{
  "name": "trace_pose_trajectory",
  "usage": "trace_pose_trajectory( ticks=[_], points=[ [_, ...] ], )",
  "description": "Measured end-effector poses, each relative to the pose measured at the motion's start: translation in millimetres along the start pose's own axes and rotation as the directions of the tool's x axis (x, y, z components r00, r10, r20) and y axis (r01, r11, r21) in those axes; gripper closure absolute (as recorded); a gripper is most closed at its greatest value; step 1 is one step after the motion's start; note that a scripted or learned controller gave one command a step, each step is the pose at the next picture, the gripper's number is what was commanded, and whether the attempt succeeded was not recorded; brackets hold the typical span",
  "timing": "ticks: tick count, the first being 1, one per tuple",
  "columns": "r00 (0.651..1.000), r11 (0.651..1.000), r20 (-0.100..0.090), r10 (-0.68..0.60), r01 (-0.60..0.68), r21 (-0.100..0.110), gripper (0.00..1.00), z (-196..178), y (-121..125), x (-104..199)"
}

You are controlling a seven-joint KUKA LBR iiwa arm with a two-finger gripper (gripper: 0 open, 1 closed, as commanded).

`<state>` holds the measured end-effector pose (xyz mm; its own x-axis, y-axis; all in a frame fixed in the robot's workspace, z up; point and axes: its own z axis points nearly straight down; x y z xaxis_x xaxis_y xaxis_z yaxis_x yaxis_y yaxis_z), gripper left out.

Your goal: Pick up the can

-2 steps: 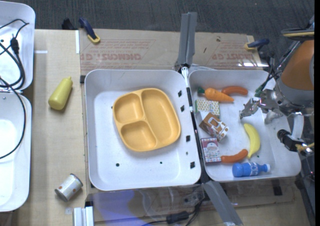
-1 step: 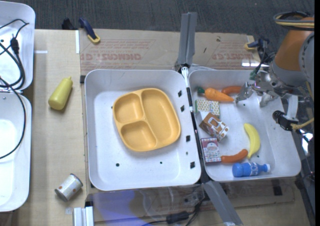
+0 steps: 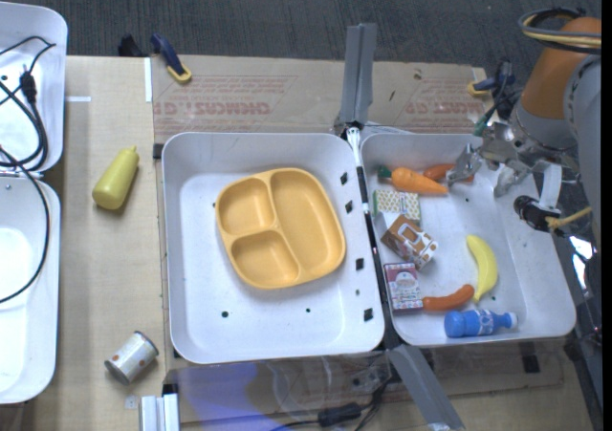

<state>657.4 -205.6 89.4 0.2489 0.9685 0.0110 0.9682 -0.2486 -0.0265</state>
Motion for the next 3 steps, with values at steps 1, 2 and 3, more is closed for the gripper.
trace_pose_trajectory(
  ticks=[1, 2, 3],
  points=[
    [0.996, 0.996, 0.002, 0.089, -0.089, -0.019, 0.0, 2, -95, -20],
    [0.991, 0.991, 0.002, 0.133, -0.133, 0.007, 0.0, 1, -2, 2],
    [0.976, 0.976, -0.008, 0.216, -0.216, -0.024, 0.0, -3, -48, -10]
  ],
)
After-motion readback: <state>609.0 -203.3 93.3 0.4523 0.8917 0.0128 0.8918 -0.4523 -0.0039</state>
